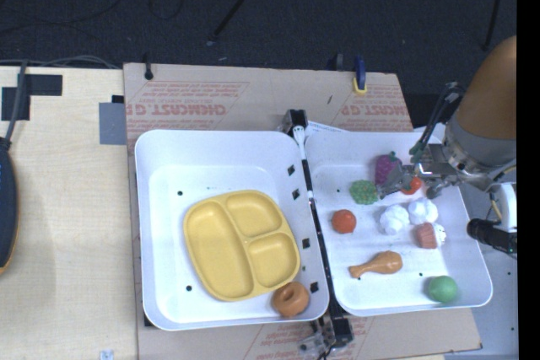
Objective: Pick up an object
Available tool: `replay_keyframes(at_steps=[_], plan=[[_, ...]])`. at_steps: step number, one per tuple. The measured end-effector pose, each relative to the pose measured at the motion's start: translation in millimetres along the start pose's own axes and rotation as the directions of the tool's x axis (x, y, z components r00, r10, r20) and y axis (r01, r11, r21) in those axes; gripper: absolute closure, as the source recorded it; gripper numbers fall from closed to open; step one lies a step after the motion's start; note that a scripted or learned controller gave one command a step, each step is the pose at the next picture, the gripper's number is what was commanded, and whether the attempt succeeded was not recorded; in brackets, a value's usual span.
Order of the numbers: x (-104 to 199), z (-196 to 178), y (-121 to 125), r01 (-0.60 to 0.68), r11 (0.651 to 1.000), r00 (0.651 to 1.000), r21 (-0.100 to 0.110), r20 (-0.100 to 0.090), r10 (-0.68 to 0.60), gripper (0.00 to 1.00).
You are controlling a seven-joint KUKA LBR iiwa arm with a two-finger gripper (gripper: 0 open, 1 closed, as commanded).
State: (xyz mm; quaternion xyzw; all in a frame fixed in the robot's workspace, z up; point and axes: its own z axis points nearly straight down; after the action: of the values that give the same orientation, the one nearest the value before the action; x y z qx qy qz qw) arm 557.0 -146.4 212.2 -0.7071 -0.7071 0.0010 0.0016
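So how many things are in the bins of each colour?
Yellow: 1, the tray
Brown: 2, the donut and drumstick
Green: 2, the broccoli and ball
Red: 2, the tomato and a small piece
Purple: 1
White: 2
Pink: 1
Total: 11

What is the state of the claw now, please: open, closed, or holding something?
Claw: over the right bin, near the purple toy and the small red piece; open or closed cannot be told.
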Motion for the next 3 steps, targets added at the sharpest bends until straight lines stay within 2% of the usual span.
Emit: replay_keyframes(at_steps=[1,2,3], plan=[[43.2,-32.9,-84.5,0.002,1.0,1.0,0.004,-0.003,-0.002,0.0],[23.0,98.6,-84.7,-0.001,1.0,1.0,0.013,-0.003,0.001,0.0],[20.2,83.7,-82.8,-0.009,1.0,1.0,0.006,-0.003,0.009,1.0]])
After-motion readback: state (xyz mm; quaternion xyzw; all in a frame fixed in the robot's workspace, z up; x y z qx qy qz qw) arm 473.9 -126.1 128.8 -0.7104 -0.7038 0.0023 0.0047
